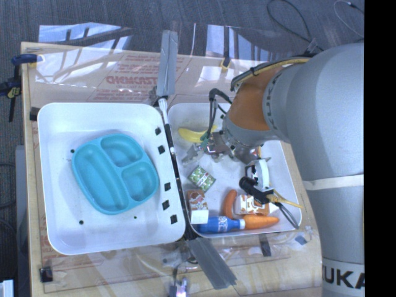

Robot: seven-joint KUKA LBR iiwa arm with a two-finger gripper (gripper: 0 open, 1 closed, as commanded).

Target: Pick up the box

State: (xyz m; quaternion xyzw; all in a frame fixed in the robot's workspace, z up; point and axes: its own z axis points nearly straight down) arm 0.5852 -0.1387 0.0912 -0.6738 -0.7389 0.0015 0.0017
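- The left bin holds a blue divided plate, well apart from the work.
- In the right bin, a small green patterned box lies tilted like a diamond; below it sit a red-and-white carton and a blue-and-white tube.
- The box lies down and to the left of the hand (near, not touching), so the coming move likely turns on a short shift that way.
- Whether the hand is released or clenched, I cannot tell; nothing visibly sits in it.
- A yellow banana lies just left of the hand.

Pincer tips hidden under the arm's wrist
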